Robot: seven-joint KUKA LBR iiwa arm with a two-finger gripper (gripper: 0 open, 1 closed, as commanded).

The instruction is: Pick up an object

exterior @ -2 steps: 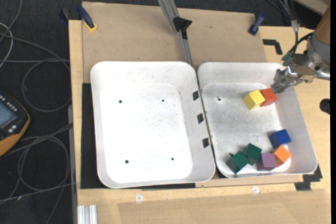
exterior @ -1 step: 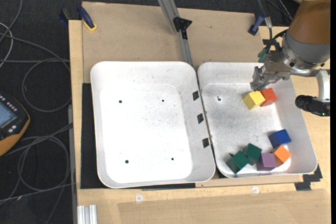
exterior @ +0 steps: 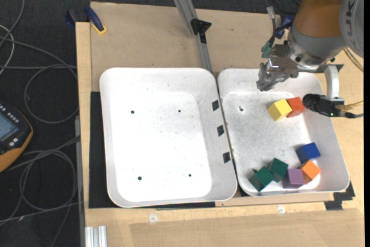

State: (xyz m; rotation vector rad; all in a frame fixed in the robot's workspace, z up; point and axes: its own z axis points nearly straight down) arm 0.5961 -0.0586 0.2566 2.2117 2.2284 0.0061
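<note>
- Blocks lie in the right bin, in two groups: a yellow block touching a red-orange block at the far side, and a cluster at the near right corner.
- That cluster holds a blue block, an orange block, a purple block and two dark green blocks, close together and some touching.
- Gripper hangs over the far edge of the right bin, left of the yellow block and apart from it; nothing shows between its fingers, and whether they are spread or closed cannot be told.
- Writing: dark letters, partly cut off, show on the grey arm at the right edge; they cannot be read in full.
- Left bin sits just beside the right one, its floor speckled with dark dots.
- Far on the bench a slanted metal rail rises; a blue and yellow tool lies at the far left corner.
- Cables and a handheld device lie on the dark floor at left.
</note>
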